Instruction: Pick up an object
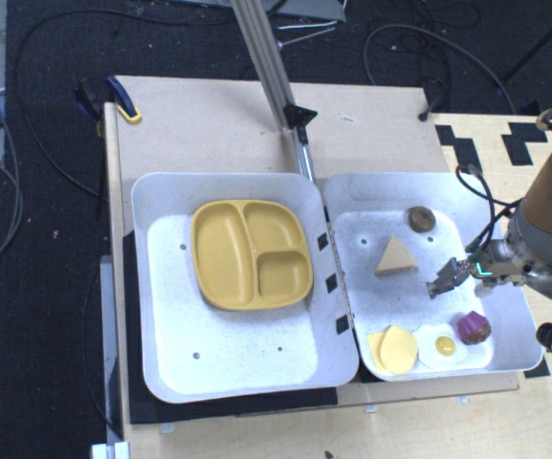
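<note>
Wooden bench, dark floor, black cables

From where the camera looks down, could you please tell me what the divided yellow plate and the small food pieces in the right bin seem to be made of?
The yellow plate looks like moulded plastic: uniform colour, soft sheen, rounded compartment walls. The tan wedge, brown disc, purple piece, fried egg and pale yellow slice seem to be toy food, probably matte plastic or rubber, given flat even colours; the material stays uncertain.

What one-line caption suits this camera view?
Gripper hovers in the right bin near a tan wedge; yellow divided plate sits in the left bin.
</note>
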Available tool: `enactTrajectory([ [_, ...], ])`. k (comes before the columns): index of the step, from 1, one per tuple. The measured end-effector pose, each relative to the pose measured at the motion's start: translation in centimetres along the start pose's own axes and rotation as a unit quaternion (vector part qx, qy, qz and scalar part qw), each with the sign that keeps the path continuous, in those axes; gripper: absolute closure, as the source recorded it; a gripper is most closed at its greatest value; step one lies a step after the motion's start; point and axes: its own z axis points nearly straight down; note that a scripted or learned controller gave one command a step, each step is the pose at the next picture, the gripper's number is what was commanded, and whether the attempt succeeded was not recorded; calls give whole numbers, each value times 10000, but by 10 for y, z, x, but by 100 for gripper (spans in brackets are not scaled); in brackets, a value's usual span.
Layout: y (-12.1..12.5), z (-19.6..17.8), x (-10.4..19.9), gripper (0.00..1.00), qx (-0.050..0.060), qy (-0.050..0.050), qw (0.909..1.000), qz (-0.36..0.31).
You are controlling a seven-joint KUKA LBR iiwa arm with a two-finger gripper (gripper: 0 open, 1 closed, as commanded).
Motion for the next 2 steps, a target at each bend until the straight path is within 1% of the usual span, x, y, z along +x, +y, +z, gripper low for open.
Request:
enactTrajectory([
  [1,0,0,0,0,-4,-2,10000,-1],
  [2,-1,62,-4,0,13,5,10000,11],
])
